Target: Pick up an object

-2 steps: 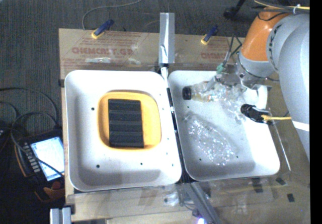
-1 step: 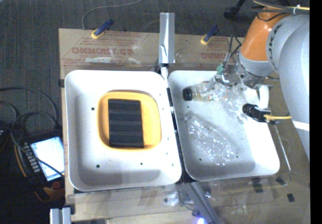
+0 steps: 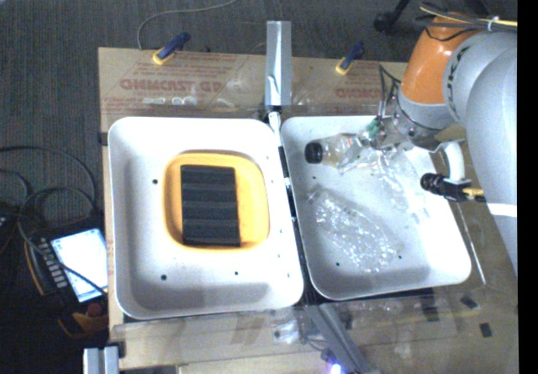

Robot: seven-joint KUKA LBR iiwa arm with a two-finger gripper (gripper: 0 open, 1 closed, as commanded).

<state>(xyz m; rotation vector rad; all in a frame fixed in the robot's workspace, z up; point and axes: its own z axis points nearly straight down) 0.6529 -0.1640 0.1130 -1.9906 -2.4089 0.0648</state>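
Crinkled clear plastic (image 3: 353, 229) lies nearest the viewer on the floor of the right bin (image 3: 324, 271), loose and apart from everything else. In the left bin (image 3: 134, 280) beside it sits a yellow tray-like piece with a black ribbed insert (image 3: 214, 200), untouched and well away from the arm. Farther back in the right bin, a clear bottle with a dark cap (image 3: 332, 150) lies on its side near the rear wall, cap toward the divider between the bins. Just beyond its base the gripper (image 3: 388, 133) hangs low at the end of the grey arm, orange band above it, close to or touching the bottle's transparent end; glare and clutter there hide the claw, so I cannot tell whether it is spread or clamped, nor whether anything is in it. Judging by this, the reach toward a likely target is made, but no lift is evident: the bottle rests on the bin floor, and securing and raising it remain.
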